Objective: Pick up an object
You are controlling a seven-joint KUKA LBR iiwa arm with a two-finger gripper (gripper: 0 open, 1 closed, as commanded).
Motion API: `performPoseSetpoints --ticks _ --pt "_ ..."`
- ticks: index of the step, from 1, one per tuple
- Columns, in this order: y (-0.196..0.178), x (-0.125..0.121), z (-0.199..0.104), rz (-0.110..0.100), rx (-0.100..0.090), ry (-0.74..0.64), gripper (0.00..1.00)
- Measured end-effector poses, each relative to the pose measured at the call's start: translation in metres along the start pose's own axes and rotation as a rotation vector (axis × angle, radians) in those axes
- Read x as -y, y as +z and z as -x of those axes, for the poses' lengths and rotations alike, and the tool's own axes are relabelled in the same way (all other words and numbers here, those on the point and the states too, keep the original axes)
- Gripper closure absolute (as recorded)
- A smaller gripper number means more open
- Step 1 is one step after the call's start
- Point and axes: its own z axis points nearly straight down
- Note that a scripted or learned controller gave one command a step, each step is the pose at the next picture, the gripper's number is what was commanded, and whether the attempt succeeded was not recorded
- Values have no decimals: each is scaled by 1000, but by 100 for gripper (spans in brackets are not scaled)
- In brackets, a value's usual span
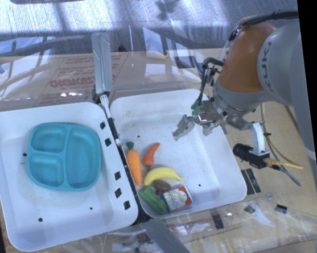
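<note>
Grey gripper (185,126) hovering over right bin (209,168), fingers spread apart, nothing held. Toy food clustered at seven o'clock from it (well apart): carrot (134,165), chili (150,154), banana (161,175), pouch (178,198). Teal plate (64,155) in left bin (11,187).

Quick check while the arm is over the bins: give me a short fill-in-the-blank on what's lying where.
1. The blue divided tray lies in the ____ bin.
2. The carrot lies beside the divider, in the ____ bin.
3. The banana is colored ____.
4. The gripper hangs over the ____ bin.

Missing words: left; right; yellow; right
</note>
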Motion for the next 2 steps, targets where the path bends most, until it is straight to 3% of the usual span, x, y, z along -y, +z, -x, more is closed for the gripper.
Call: performPoseSetpoints --ticks 1,2 --pt "116 -32 -32 4 2 -95 0" --pt "70 -19 -58 4 2 -215 0"
